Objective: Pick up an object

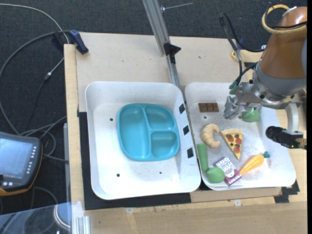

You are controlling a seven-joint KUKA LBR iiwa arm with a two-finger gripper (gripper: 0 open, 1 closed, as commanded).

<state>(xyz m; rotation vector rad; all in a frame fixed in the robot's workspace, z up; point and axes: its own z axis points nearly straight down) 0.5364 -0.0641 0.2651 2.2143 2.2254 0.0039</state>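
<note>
The right bin (287, 172) holds several toy foods. A brown chocolate bar (208, 107) lies near its back left. In the middle lie a croissant (211, 134) and a pizza slice (233, 141). An orange carrot (253, 163), a pink-and-purple packet (228, 169), a green stick (202, 154) and a round green piece (214, 174) lie along the front. My gripper (232, 112) hangs low over the back of this bin, just right of the chocolate bar. A small green object (252, 114) lies right beside it, partly hidden by the wrist.
The left bin (97, 145) holds a teal divided plate (148, 130). A metal pole (158, 21) slants over the bench behind the bins. A black part (282, 136) of the arm overhangs the right bin's right side. Cables lie off the bench at left.
</note>
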